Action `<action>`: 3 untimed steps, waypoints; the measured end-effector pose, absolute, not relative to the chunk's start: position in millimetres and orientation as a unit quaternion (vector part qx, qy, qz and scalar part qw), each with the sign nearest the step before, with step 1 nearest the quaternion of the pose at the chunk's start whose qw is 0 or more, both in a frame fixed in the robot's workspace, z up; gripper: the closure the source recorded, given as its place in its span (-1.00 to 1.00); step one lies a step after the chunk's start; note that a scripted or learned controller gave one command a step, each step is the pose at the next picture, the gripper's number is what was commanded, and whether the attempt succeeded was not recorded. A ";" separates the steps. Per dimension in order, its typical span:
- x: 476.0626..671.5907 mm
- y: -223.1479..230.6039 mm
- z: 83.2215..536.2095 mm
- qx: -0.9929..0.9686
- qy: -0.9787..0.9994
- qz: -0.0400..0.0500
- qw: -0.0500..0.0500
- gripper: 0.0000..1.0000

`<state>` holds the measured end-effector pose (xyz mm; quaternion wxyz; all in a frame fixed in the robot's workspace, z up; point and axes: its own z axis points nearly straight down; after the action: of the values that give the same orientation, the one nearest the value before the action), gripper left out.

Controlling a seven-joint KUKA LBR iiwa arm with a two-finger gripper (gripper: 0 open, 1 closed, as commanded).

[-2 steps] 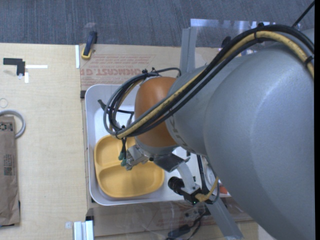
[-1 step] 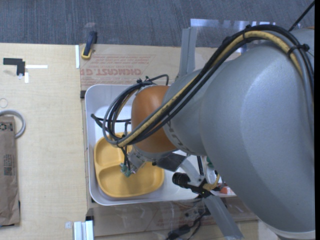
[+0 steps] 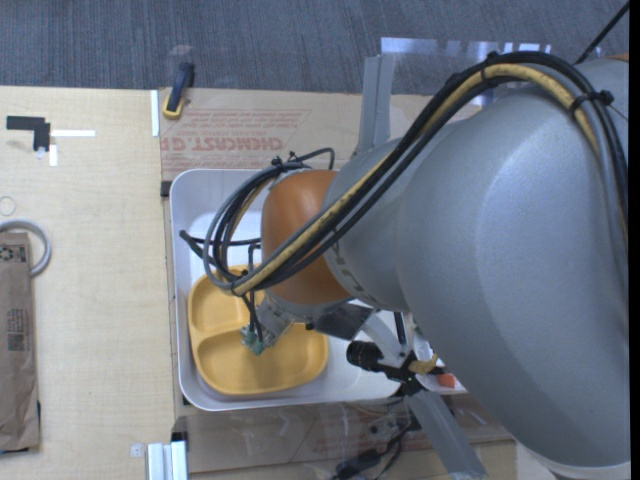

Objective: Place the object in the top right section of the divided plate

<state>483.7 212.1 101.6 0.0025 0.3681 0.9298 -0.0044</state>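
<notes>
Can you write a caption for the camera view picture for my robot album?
Grey arm lowers its end effector over a yellow divided plate in a white bin.

Yellow divided plate (image 3: 225, 353) flat in the white bin (image 3: 185, 268), a small teal object (image 3: 256, 341) on it.

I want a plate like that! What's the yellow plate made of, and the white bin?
The divided plate looks like smooth moulded plastic: even yellow colour, rounded ridges, soft sheen. The white bin also seems plastic, with a glossy curved rim, though it could be coated metal.
</notes>
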 end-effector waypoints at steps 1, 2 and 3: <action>485.0 211.1 101.5 0.325 0.946 -0.006 0.004 1.00; 486.4 210.2 102.2 0.262 0.965 -0.008 0.006 1.00; 478.4 150.7 152.2 0.131 0.991 -0.002 -0.002 1.00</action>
<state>478.4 150.7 152.2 -0.0019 0.1310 0.9914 -0.0017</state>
